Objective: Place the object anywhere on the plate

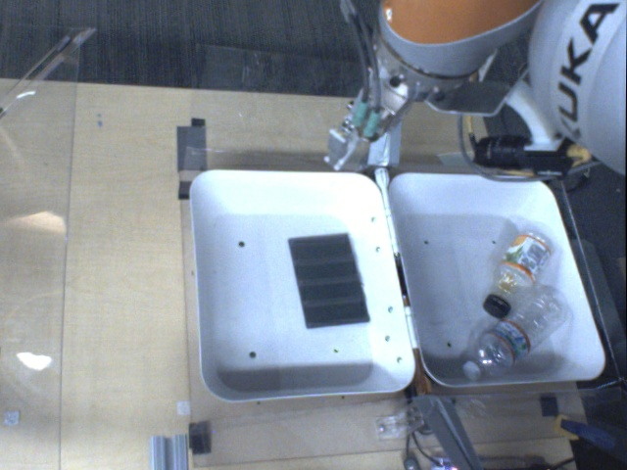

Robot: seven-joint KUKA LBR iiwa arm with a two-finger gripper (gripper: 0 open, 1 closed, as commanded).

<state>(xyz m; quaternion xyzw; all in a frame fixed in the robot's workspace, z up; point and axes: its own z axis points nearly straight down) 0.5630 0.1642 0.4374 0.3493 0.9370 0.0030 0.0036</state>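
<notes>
Left bin (211, 262) holds a ribbed black plate (328, 280); right bin (431, 262) holds 2 clear plastic bottles (519, 297), both below the gripper (361, 135), jaw state unclear.

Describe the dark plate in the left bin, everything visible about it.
The plate is a flat, dark grey to black rectangle, divided by faint lines into four horizontal strips. It looks matte, perhaps rubber or plastic. It lies flat on the floor of the left bin, near the middle, turned slightly off the bin's edges. Nothing rests on it or touches it.

Pale wooden bench (108, 262), dark grey carpet floor (176, 18) behind, soft glare
</notes>
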